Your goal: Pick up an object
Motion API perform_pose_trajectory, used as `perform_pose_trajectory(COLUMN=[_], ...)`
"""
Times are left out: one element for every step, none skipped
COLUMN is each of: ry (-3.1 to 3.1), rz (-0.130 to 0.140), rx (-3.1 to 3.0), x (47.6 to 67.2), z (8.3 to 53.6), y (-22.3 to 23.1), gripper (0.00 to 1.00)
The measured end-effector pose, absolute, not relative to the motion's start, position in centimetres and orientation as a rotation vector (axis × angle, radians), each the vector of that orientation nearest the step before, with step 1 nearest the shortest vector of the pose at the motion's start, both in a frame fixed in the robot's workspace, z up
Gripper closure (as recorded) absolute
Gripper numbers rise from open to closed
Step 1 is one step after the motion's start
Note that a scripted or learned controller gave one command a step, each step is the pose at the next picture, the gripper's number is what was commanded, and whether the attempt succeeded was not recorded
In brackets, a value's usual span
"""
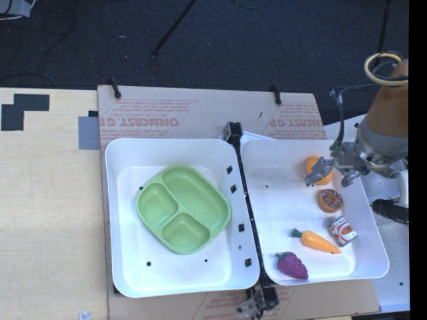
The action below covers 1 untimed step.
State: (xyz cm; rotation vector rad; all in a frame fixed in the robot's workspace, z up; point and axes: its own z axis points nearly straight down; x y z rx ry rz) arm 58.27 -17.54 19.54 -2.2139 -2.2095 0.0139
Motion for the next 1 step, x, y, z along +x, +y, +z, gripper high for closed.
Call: perform_pose_trajectory(ry=[-2.220], rz=[0.002], rx=[-2.219], x=[58.58], z=[20.33], y=[-17.55], gripper=[0.00])
